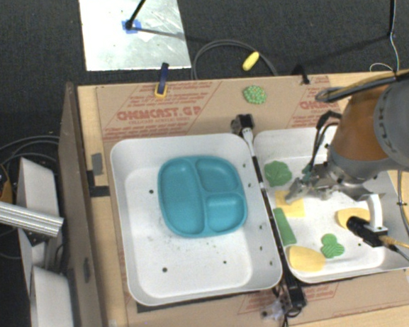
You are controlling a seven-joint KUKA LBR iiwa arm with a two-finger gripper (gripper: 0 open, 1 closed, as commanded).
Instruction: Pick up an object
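- Nearest the camera, at the front of the right bin point(309, 141), lies a pale yellow oval piece point(306, 258), with a small green knobbly piece point(331, 246) just beside it on the right.
- A long green strip point(284, 225) lies along the bin's left wall, and a yellow wedge point(291, 206) sits just above it.
- A second yellow piece point(353, 217) lies toward the right side, partly under my hardware.
- A green leafy piece point(277, 172) rests further back, near the divider.
- My arm point(380, 133) reaches in from the right, its orange band up near the back wall and the wrist bent down and leftward over the bin.
- My claw point(302, 185) sits low between the leafy piece and the wedge; I cannot tell whether it is spread or pressed together.
- The left bin point(135, 165) holds a blue divided tray point(201, 196).
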